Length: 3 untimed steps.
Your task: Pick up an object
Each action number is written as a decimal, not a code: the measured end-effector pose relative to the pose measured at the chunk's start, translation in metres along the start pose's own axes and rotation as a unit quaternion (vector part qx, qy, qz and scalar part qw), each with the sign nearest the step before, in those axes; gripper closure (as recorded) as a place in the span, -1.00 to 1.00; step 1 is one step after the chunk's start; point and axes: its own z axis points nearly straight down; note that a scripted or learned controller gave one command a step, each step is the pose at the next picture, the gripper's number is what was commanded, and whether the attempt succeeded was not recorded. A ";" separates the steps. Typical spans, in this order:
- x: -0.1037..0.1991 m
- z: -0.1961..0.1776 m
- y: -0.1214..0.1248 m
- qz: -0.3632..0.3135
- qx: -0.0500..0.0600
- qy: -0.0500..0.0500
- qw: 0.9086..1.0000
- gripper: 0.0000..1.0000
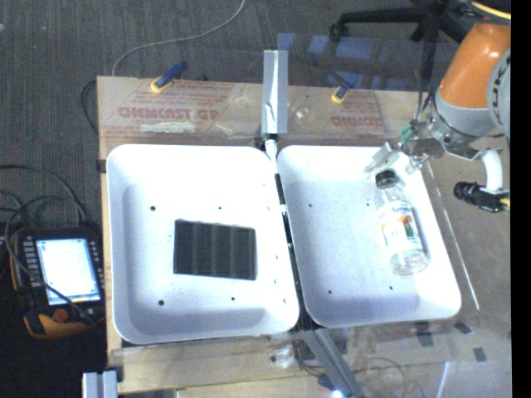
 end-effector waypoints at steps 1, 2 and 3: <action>-0.017 0.096 0.020 -0.030 0.003 0.007 1.000 -1.00; -0.020 0.086 0.021 -0.029 -0.001 0.002 1.000 1.00; 0.049 0.025 0.032 -0.029 -0.001 0.002 1.000 1.00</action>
